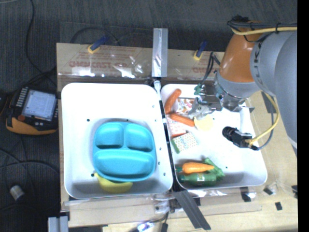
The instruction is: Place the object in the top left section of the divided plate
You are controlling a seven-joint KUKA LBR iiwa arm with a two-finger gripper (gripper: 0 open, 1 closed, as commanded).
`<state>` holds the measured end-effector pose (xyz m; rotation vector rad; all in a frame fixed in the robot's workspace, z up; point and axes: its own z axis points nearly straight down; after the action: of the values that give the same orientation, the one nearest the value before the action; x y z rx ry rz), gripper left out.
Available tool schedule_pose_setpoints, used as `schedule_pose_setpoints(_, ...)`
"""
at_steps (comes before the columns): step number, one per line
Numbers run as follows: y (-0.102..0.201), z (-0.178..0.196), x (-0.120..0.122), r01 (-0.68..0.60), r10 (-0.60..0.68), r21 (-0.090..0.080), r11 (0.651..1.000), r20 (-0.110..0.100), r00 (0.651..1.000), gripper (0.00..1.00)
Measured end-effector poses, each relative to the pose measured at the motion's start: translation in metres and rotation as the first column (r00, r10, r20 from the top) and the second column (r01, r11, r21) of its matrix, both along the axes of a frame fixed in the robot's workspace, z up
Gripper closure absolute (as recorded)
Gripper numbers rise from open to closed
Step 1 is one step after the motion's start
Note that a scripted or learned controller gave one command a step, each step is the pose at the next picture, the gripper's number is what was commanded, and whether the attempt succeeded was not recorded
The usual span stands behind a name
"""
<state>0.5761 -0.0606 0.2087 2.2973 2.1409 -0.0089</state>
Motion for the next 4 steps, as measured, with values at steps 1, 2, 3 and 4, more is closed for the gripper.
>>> schedule_pose_setpoints(1, -0.058, -0.106, -0.042, -0.116, 0.116, -0.001, 0.993, 0.023, 0.993, 1.00)
schedule_pose_setpoints(2, -0.108, -0.115, 0.038, -0.232, 0.232, 0.002, 0.973, 0.006, 0.973, 1.00)
schedule_pose_setpoints(3, -0.164, -0.117, 0.013, -0.721, 0.721, -0.011, 0.693, 0.010, 0.693, 1.00)
schedule_pose_setpoints(4, -0.164, -0.116, -0.035, -0.909, 0.909, -0.018, 0.417, 0.006, 0.417, 1.00)
